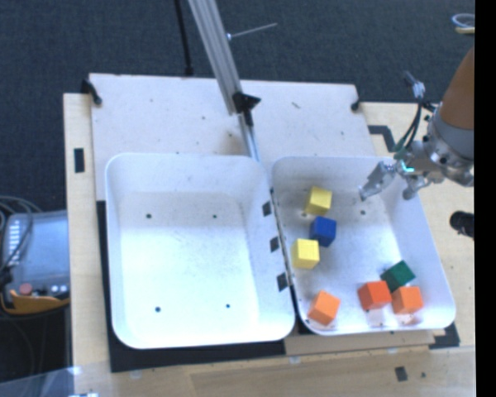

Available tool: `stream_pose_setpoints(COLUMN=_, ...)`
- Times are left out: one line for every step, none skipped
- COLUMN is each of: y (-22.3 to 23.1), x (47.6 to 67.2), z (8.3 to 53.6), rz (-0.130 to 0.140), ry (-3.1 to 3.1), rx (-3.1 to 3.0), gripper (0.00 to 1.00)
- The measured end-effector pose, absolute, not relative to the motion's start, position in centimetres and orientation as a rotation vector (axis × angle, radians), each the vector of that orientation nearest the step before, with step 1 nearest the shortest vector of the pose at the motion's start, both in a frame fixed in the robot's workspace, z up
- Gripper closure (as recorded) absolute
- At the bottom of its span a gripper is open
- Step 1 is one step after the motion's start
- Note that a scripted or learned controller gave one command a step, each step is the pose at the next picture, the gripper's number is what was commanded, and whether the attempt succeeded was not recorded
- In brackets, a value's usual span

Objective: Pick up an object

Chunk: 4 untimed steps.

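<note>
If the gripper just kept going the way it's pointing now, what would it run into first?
The gripper points down and leftward into the right bin. Most likely it meets bare bin floor first, short of the upper yellow cube; height is hard to judge from this slanted view.

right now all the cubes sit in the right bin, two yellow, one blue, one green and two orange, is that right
Not quite: the camera view shows three orange cubes in the right bin, not two. The rest holds: two yellow cubes, one blue and one green, all in that bin.
</note>
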State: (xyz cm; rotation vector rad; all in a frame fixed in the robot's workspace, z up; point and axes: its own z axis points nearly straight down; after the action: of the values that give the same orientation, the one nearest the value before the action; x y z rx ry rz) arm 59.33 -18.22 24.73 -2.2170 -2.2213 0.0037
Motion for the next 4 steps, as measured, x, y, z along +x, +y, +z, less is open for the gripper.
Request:
stream_pose_setpoints(y=-18.2, x=59.4, z=25.0, rz=0.0, ry=-2.225, rx=-2.219, gripper=0.0)
stream_pose_setpoints(y=-19.0, x=59.1, z=18.9, rz=0.006, ry=-2.219, rx=-2.22, gripper=0.0)
stream_pose_setpoints(y=-18.6, x=58.6, z=12.8, rz=0.005, ry=-2.218, rx=-2.222, gripper=0.0)
stream_pose_setpoints(y=-18.7, x=58.7, z=12.1, rz=0.0, ry=-2.218, rx=-2.227, gripper=0.0)
